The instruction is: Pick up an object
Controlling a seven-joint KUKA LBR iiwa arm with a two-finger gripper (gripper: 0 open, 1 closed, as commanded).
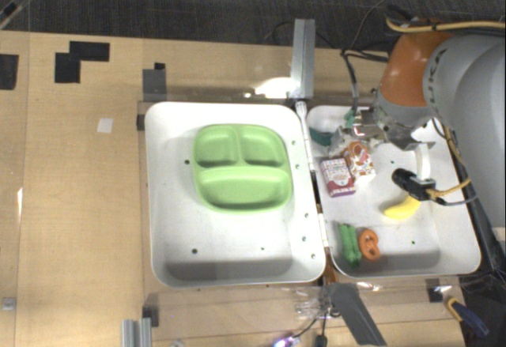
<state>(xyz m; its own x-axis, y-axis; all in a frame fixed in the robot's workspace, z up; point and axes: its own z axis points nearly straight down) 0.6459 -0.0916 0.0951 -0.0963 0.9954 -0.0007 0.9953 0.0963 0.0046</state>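
Camera view gives you the arm reaching in from 3 o'clock over the right bin. The left bin sits beside it at 9 o'clock and holds a green plate. The gripper hangs over the right bin's 11 o'clock part; you cannot tell whether it is parted or closed.

Your likeliest target is the packet, just beside the gripper at its 6 o'clock. Its long axis seems to run roughly 12 to 6, though it is too small to be sure. A box touches or nearly touches it at 8 o'clock, so expect crowding on that side.

The banana lies apart at 4 o'clock on bare white floor, with more room around it. A green piece and an orange piece sit together near the 6 o'clock wall.
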